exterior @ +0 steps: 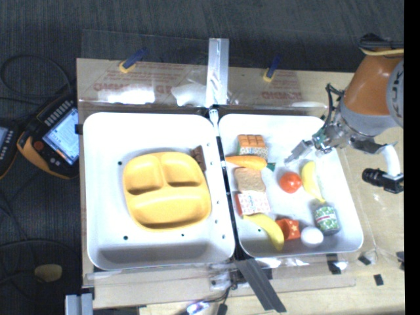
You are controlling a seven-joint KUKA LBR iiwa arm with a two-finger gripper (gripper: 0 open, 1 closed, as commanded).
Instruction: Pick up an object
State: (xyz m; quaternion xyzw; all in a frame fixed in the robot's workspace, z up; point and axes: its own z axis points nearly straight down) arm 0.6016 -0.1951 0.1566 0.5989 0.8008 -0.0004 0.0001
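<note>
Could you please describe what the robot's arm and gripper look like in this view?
The arm is bulky and rounded, with a broad orange band above a grey wrist section. The gripper is slim, with thin pale grey metal fingers, and small greenish parts and thin cables sit at its base.

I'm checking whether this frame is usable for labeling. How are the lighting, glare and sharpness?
In the camera view, lighting is bright and even; the white bins look nearly washed out, with glare on the clear plastic sheet behind them. The whole frame is slightly soft, and the gripper is blurry, its fingers hard to make out.
</note>
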